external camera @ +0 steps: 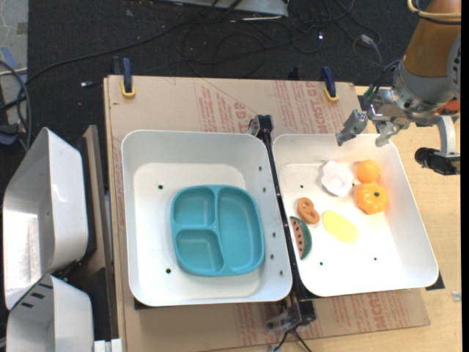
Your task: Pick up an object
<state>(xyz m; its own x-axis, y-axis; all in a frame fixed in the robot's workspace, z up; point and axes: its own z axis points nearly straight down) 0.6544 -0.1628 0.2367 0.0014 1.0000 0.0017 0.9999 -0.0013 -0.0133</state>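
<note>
Objects for the picking lie clustered in the right bin [418, 259]: a white lump [336, 178], a small orange ball [368, 171] just beside it, an orange pumpkin-like piece [371, 198] touching or nearly touching the ball from below, a pale yellow oval [340, 226], a brown pretzel-shaped piece [308, 210], and a watermelon slice [300, 237] against the bin's left wall. The left bin [146, 196] carries a teal divided tray [217, 230] (no part of this job, by the look of it). The gripper [370, 129] hangs over the far rim of the right bin, its two fingers spread wide apart with nothing between them. My reading is that this is the approach step, before any descent: no item has yet been chosen by contact. The next move calls for carrying the gripper toward the near side and down over one item; the ball and the white lump lie nearest, just below the fingers [352, 128] in the view. Crowding there could let a finger land on a neighbour, so the more isolated yellow oval may be the cleaner target.
</note>
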